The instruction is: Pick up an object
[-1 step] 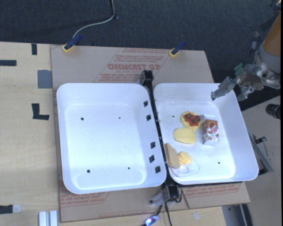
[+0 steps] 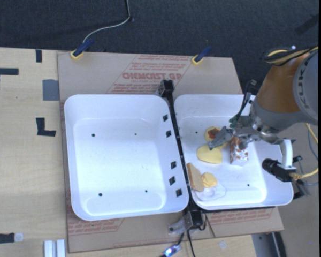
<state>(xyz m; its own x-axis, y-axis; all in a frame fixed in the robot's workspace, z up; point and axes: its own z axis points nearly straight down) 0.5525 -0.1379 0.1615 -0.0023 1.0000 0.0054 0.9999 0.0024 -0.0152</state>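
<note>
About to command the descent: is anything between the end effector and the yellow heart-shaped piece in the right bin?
Nothing visible. The end effector hangs directly over the yellow heart-shaped piece; a foil-wrapped item lies close beside it.

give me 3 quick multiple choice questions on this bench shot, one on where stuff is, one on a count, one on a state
1. Which bin holds the loose objects?
A. The left bin
B. The right bin
C. Both bins

2. How many blue-and-yellow clamps grip the cardboard's far edge?
A. One
B. Two
C. Four

3. Where is the gripper?
A. Parked outside the bins
B. Over the left bin
C. Down inside the right bin among the objects

Key: 1 B, the yellow heart-shaped piece, the tan wedge and the rest lie in the right bin, none in the left bin. 2 B, one clamp at the left and another clamp at the right. 3 C, the gripper sits low beside the heart-shaped piece.
</note>
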